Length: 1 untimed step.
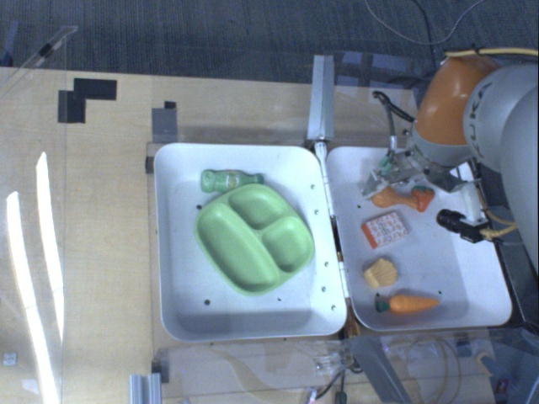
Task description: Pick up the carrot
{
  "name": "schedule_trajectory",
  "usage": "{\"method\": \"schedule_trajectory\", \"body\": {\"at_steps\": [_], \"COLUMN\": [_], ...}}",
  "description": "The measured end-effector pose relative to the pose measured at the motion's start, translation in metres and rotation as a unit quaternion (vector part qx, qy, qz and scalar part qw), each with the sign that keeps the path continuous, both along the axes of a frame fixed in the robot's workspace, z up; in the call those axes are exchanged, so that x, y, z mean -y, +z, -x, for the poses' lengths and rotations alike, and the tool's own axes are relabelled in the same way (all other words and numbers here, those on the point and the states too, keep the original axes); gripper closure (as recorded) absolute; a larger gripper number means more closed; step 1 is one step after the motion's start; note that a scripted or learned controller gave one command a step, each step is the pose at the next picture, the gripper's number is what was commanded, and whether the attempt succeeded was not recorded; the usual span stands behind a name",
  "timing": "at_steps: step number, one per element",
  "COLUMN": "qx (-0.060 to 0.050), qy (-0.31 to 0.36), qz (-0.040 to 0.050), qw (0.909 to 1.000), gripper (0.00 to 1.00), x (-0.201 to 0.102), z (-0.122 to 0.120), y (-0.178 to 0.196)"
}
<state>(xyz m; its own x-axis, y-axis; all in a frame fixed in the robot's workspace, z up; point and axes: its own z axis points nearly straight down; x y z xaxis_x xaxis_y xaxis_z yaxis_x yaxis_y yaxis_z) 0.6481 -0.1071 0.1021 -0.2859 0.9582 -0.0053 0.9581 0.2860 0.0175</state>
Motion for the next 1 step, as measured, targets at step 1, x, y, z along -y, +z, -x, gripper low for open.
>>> {"method": "schedule_trajectory", "body": {"at_steps": [1], "qx": [-0.005], "qy": [0.035], "qz": [0.0001], "qw": [0.9994], "gripper": [1.00], "x": [-0.0778], "z": [0.0322], "y": [0.0848]}}
